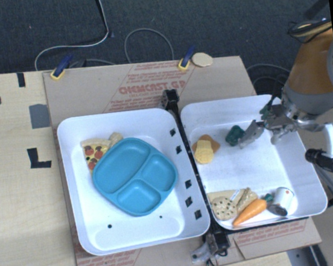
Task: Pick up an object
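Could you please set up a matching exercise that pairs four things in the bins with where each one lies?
Things:
1. blue tray
2. carrot
3. green object
4. pizza slice

Places:
A. at the front edge of the right bin, beside a cookie
B. in the middle of the left bin
C. in the right bin, just ahead of the gripper
D. in the far left corner of the left bin, partly under the tray's rim

Pairs: 1-B, 2-A, 3-C, 4-D
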Tool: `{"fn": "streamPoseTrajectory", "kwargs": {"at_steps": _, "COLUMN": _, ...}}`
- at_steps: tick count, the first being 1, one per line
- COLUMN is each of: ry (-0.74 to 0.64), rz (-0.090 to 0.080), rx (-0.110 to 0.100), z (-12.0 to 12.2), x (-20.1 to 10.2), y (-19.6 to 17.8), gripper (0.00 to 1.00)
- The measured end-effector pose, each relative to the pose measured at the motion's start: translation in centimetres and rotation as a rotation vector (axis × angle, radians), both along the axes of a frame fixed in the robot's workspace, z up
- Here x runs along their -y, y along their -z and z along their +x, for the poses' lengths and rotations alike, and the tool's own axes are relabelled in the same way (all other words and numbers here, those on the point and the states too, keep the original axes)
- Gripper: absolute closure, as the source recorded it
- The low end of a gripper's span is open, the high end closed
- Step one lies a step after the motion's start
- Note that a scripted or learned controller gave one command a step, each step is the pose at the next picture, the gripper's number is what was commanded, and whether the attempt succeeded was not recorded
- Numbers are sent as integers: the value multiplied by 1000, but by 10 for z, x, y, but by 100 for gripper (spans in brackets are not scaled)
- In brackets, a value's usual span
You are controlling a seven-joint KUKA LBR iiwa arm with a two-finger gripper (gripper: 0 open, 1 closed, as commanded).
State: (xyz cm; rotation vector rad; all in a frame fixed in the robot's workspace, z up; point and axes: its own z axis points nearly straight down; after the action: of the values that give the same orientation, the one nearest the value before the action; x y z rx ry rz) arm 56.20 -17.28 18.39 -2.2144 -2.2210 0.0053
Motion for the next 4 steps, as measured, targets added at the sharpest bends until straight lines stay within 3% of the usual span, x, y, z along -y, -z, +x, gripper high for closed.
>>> {"fn": "streamPoseTrajectory", "kwargs": {"at_steps": 1, "ry": -2, "rz": -1, "rx": 4, "z": 59, "x": -19, "y": 59, "gripper": 0}}
{"fn": "streamPoseTrajectory", "kwargs": {"at_steps": 2, "ry": 3, "rz": -1, "rx": 8, "z": 86, "x": 25, "y": 100, "gripper": 0}}
{"fn": "streamPoseTrajectory", "kwargs": {"at_steps": 3, "ry": 0, "rz": -5, "rx": 11, "z": 87, "x": -8, "y": 97, "gripper": 0}}
{"fn": "streamPoseTrajectory", "kwargs": {"at_steps": 4, "ry": 2, "rz": -3, "rx": 13, "z": 69, "x": 12, "y": 96, "gripper": 0}}
